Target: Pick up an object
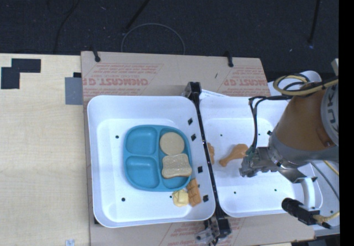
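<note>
In the right bin (pixel 243 206), a tan drumstick-shaped toy (pixel 234 154) lies near the middle-left of the floor. My gripper (pixel 249 168) hangs just to the right of it and slightly nearer the front, close to the drumstick's thick end. The grey arm with its orange band reaches in from the right. Nothing shows between the fingers.
The left bin (pixel 105 184) holds a blue divided plate (pixel 142 165) with a round tan patty (pixel 171 142) and a bread slice (pixel 176 166) on it. A yellow piece (pixel 180 198) and an orange piece (pixel 193 192) lie by the plate's front right corner. A black divider (pixel 202 151) separates the bins.
</note>
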Motion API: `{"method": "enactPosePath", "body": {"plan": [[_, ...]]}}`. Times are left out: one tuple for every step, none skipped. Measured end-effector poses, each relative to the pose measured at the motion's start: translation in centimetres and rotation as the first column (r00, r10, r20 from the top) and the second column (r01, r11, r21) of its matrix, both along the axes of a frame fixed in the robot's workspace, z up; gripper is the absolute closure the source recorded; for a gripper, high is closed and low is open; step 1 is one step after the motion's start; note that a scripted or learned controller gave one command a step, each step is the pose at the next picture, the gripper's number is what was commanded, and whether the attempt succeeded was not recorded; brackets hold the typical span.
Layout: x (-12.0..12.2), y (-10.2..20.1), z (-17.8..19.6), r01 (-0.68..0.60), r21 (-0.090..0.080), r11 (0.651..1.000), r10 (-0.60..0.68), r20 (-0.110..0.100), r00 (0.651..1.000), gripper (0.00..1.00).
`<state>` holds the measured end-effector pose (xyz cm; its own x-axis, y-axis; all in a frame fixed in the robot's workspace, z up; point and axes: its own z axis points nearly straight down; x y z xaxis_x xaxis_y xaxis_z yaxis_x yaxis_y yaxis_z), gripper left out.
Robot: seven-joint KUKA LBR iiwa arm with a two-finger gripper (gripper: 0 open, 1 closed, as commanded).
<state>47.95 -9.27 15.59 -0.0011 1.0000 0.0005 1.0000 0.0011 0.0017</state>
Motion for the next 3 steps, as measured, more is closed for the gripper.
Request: {"method": "enactPosePath", "body": {"plan": [[0.1,-0.1,5.2,0.001,-0.001,1.000,-0.001,0.000,1.000,1.00],[1.3,5.2,4.5,-0.003,0.002,1.000,0.003,-0.005,1.000,1.00],[3.5,9.5,4.7,-0.002,0.000,1.000,0.002,-0.004,1.000,1.00]]}}
